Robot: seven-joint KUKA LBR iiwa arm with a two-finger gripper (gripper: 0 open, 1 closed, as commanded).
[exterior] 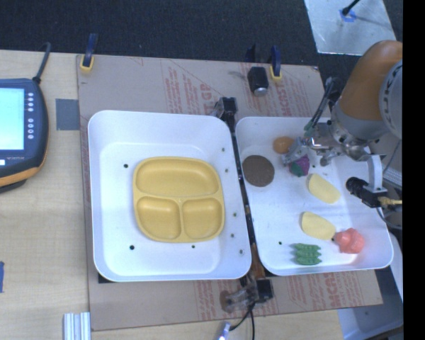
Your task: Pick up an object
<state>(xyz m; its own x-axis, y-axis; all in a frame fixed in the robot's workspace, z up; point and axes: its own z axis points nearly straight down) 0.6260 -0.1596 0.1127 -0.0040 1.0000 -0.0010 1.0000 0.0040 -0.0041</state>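
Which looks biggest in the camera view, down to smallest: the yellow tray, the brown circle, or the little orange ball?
1. Yellow tray, by far the biggest.
2. Brown circle.
3. Orange ball, the smallest, next to the gripper.

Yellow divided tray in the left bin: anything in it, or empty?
Empty. All three compartments of the yellow tray show bare yellow; it lies flat in the left bin.

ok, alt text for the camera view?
The gripper reaches from the right into the right bin, low over a purple object among scattered toy food. The left bin holds a yellow divided tray.
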